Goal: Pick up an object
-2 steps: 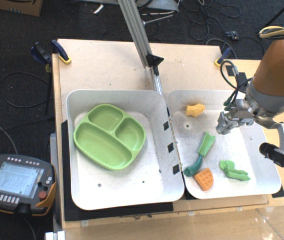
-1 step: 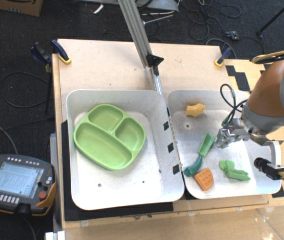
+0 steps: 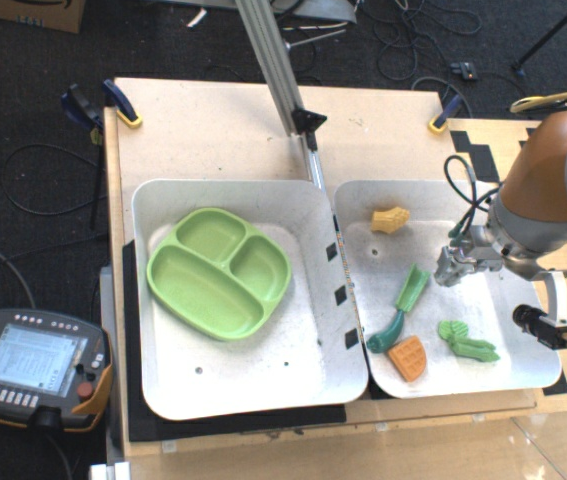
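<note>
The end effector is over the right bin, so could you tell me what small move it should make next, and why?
Probably shift toward the green toy and descend. The end effector hovers in the right bin just beside that toy with nothing seen between its fingers, and the yellow piece and orange piece lie farther away.

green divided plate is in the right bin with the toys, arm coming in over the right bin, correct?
Not quite: the camera view shows the green divided plate alone in the left bin. The rest holds: the toys, a yellow piece, a long green tool, an orange piece and a small green piece, lie in the right bin, with the gripper over it.
</note>
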`<state>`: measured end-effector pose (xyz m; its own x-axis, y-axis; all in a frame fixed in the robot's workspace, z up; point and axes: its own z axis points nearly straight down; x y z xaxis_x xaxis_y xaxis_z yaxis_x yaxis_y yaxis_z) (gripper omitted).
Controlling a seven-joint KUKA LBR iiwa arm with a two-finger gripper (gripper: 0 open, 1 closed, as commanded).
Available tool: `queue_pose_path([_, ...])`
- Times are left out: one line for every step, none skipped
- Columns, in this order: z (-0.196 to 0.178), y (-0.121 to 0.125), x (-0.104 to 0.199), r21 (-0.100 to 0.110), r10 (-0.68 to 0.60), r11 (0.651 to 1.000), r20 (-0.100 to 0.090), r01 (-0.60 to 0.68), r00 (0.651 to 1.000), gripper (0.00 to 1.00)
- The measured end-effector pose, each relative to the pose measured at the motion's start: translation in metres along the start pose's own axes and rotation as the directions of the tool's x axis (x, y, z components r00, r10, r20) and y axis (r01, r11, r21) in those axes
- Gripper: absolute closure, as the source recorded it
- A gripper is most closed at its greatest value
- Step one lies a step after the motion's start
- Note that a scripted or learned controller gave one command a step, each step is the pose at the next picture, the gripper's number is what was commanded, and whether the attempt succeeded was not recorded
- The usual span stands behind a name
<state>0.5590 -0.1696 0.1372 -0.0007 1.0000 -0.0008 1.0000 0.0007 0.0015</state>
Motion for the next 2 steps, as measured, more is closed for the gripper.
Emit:
queue_pose_path([-0.003, -0.002, 0.017, 0.002, -0.003, 1.000, -0.002, 0.003, 1.000, 1.00])
queue_pose_path([-0.009, 0.008, 0.030, 0.001, -0.004, 1.000, -0.001, 0.004, 1.000, 1.00])
